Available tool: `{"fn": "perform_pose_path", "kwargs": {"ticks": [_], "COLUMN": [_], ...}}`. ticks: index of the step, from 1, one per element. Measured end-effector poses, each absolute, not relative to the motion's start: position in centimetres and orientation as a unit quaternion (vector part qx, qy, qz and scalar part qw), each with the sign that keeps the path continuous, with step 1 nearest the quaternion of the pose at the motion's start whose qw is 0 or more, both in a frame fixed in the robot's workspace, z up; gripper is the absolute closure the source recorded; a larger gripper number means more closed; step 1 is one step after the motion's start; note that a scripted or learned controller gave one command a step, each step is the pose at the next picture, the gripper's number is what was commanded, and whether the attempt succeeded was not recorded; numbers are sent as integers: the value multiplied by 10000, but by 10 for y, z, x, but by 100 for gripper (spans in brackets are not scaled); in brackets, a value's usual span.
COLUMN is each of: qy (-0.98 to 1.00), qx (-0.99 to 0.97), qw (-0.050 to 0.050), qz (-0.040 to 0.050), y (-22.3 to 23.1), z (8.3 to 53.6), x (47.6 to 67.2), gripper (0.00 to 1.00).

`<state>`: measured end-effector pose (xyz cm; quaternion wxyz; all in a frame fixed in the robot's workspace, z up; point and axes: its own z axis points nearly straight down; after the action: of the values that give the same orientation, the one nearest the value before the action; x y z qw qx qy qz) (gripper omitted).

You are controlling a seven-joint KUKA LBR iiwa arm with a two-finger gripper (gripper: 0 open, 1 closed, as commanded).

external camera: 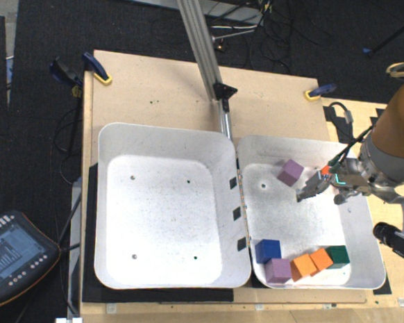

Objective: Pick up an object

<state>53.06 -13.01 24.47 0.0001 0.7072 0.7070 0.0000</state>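
Observation:
The right bin (364,226) holds several small blocks. A light purple block (291,173) lies alone near its back. Along the front wall sit a blue block (268,250), a second purple block (278,270), an orange block (307,263) and a green block (336,256), close together. My gripper (323,195) hangs over the right bin's middle, just right of the lone purple block. Its two dark fingers (306,193) are spread apart, open, with nothing between them.
The left bin (109,185) lies beside the right one, and their rims meet at the centre. A slanted metal rod (201,42) comes down to the bins' back junction. Clamps sit at the bench's back corners. A teach pendant (7,253) lies at the lower left.

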Motion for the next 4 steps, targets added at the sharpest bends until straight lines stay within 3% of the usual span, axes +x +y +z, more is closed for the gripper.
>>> {"fn": "perform_pose_path", "kwargs": {"ticks": [3,4], "qy": [7068,7067], "qx": [7075,7075], "qw": [-25,1], "qz": [-17,1], "y": [-123,-123], "z": [97,110], "x": [538,540], "gripper": [0,100]}}
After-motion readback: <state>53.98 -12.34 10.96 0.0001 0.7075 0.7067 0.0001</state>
